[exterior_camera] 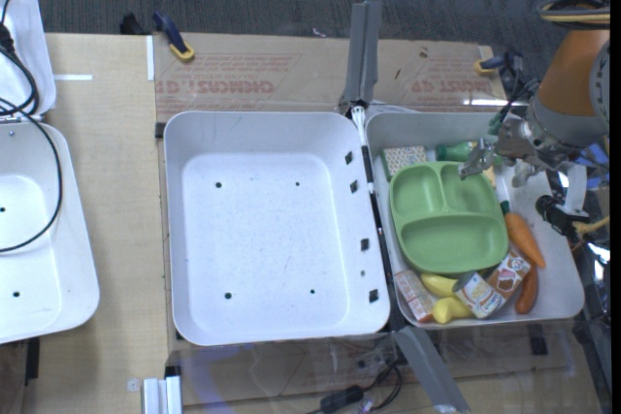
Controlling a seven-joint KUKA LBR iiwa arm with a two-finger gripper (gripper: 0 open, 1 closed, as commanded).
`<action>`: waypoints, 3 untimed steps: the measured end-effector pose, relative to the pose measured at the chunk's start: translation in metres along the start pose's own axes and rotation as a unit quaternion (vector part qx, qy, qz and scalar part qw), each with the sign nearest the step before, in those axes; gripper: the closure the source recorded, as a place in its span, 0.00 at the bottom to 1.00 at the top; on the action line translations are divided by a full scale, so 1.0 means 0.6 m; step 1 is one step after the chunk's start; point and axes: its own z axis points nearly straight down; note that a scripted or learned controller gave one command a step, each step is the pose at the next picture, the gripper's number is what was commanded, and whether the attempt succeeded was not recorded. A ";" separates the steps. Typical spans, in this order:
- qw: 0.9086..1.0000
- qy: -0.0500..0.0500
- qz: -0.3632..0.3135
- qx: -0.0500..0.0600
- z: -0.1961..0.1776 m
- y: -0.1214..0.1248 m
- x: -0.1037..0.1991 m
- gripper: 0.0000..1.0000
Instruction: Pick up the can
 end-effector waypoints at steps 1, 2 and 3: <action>0.998 -0.006 -0.061 -0.014 0.030 -0.044 0.081 0.00; 0.996 -0.008 -0.087 0.021 0.036 0.041 0.094 0.00; 0.996 -0.010 -0.087 0.019 0.022 0.043 0.089 1.00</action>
